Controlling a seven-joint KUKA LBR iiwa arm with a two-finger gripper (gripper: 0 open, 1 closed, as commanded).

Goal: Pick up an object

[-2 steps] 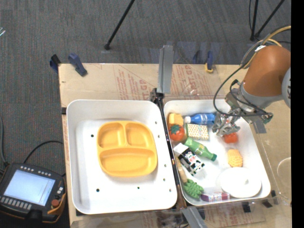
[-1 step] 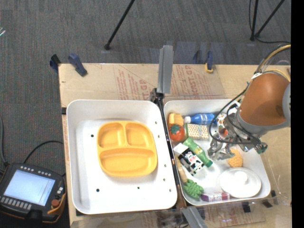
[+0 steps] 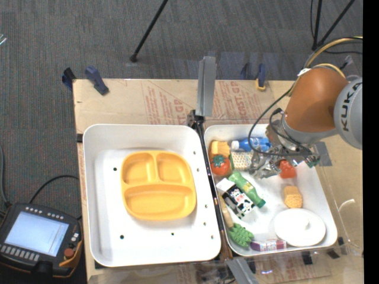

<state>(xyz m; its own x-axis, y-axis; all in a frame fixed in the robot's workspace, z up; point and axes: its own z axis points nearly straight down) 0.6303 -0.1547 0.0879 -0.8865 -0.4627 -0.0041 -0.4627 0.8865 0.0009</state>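
You're looking down on 2 white bins. The left bin (image 3: 95, 158) holds 1 yellow divided tray (image 3: 158, 184), with bare floor around it. The right bin (image 3: 327, 201) holds the clutter: 1 tomato (image 3: 220, 165), 1 green bottle (image 3: 247, 189), 1 cow-print box (image 3: 240, 200), 1 cracker (image 3: 292, 197), 1 white lid (image 3: 299, 226), 1 small red object (image 3: 288, 169). The gripper (image 3: 266, 164) hangs over its far middle, just left of that red object; whether its fingers are spread or closed, you cannot tell.
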